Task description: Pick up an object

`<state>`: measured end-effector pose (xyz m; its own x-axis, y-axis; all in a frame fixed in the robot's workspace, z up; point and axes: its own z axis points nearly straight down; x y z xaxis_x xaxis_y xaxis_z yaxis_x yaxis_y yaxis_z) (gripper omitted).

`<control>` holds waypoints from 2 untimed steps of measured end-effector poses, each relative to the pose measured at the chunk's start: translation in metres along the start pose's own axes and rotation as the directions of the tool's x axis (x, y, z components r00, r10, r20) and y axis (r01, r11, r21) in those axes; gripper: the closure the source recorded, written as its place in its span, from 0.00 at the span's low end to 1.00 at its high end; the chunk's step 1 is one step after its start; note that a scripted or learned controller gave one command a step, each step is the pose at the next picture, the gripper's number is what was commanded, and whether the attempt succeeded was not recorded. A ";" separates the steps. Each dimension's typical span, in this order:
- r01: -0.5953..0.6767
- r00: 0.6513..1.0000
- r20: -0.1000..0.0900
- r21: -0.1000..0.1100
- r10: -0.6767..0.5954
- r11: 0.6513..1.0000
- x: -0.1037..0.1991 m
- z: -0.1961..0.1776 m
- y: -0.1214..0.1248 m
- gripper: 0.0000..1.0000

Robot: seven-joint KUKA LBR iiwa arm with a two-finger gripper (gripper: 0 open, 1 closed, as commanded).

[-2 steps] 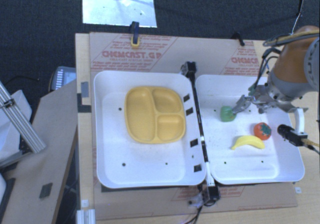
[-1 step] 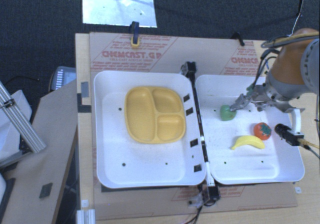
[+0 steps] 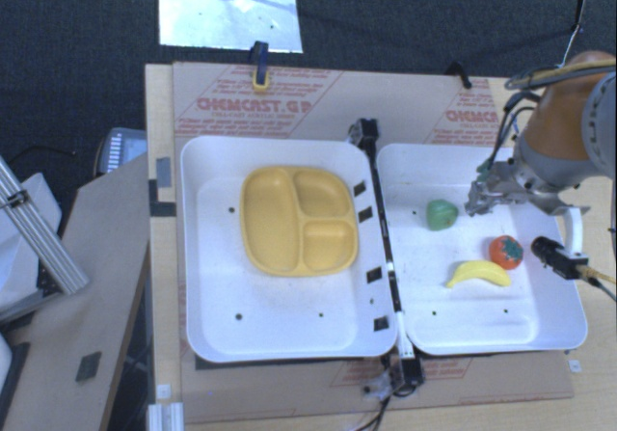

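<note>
Left bin carries yellow divided tray; right bin has gripper hovering at far side, finger state unclear; banana near-centre; green object just left of gripper; tomato beside banana.

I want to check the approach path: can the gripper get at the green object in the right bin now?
Probably yes. The gripper hangs just right of the green object, with bare bin floor between them; the tomato and banana lie further off.
</note>
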<state>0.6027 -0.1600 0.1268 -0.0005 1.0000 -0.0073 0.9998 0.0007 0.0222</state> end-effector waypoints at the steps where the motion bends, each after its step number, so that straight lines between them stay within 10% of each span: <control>1: 0.003 1.000 -0.005 0.014 -0.003 1.000 -0.002 -0.064 0.000 1.00; 2: 0.001 1.000 -0.005 0.014 -0.001 1.000 -0.011 -0.123 -0.004 1.00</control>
<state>0.5963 -0.1698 0.2493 -0.0017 1.0000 -0.0028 1.0000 0.0018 0.0080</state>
